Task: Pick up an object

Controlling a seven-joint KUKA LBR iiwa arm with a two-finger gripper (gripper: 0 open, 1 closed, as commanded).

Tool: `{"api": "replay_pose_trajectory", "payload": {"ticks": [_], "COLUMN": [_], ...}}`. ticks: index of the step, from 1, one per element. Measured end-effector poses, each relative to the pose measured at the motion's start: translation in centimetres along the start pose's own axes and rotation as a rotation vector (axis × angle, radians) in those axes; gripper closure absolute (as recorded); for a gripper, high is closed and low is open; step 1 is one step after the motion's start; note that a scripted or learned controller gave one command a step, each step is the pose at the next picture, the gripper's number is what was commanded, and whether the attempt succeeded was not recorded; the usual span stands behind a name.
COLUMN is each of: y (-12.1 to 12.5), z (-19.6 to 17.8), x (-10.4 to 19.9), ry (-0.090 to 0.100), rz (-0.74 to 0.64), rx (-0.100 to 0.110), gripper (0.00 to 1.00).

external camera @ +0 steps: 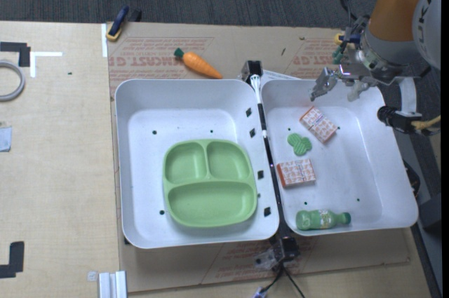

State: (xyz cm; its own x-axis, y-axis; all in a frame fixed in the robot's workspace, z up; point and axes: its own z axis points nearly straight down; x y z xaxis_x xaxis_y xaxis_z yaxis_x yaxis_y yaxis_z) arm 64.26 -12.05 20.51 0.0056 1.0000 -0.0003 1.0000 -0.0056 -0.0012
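Observation:
The right bin (379,170) holds two small red-and-white cartons, one near the back (318,124) and one in the middle (296,172). A flat green toy piece (299,144) lies between them, and a green bottle (321,219) lies on its side at the front. My gripper (339,83) hangs over the back edge of the right bin, above and right of the rear carton. Nothing shows between its fingers.
The left bin (140,114) carries a green divided plate (209,182). A toy carrot (198,63) lies on the cardboard behind the bins, and a blue-yellow clip (117,23) sits at the back left. The arm (403,2) fills the upper right corner.

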Motion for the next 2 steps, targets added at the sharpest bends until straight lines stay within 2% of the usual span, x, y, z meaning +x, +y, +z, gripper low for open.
{"api": "replay_pose_trajectory", "payload": {"ticks": [1,2], "y": [-3.7,-3.5], "z": [10.8,9.7], "x": [0.8,0.5], "ry": [-0.003,-0.009], "rz": [-0.173,-0.170], "rx": [-0.010,-0.016], "gripper": [0.00,1.00]}}
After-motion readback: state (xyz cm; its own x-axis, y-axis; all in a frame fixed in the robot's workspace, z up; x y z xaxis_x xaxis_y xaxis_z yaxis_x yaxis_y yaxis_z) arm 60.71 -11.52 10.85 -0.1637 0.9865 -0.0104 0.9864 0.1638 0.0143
